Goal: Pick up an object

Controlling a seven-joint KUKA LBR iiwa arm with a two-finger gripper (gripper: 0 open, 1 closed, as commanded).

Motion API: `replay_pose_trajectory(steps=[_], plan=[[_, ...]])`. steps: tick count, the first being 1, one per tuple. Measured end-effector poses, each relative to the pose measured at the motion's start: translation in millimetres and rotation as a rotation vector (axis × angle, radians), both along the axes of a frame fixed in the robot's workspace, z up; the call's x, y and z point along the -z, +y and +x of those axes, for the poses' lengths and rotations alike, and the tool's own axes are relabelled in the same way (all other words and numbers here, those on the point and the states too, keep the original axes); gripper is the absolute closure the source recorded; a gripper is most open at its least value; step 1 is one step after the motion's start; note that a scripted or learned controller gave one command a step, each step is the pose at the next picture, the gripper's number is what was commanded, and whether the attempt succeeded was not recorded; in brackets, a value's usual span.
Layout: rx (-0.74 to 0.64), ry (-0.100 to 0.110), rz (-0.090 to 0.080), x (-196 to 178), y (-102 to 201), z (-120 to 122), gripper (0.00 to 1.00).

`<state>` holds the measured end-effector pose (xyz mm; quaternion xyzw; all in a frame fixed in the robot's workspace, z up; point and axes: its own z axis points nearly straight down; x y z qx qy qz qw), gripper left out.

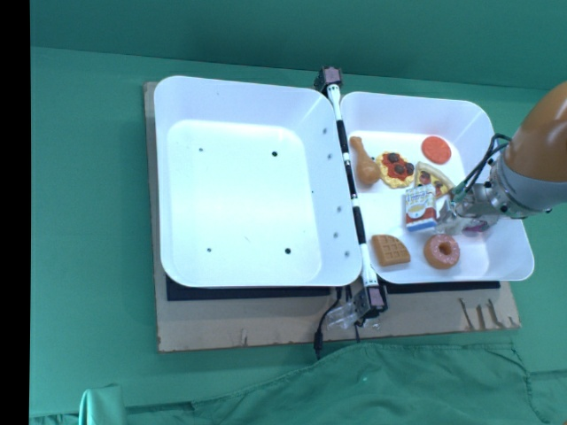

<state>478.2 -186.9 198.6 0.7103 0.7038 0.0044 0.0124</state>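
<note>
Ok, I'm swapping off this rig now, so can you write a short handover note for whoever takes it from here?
Gripper: low in the right bin, beside the juice carton; no object seen in its grasp.
Objects, all in the right bin: drumstick, small pizza, red disc, pizza slice, waffle, donut.
Left bin: no toys.
Done: arm reached in.
Left: grasp and lift one object.

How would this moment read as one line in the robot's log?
task: pick up object | gripper: low in right bin, beside juice carton | grasp: unconfirmed
</note>
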Motion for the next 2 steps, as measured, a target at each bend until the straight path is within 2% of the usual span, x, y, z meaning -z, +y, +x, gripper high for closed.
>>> replay_pose_trajectory(steps=[1,2], plan=[[-0.007,0.012,0.006,-61.9,6.1,0.2,1.00],[-0.007,0.011,0.006,-126.7,8.2,4.8,1.00]])
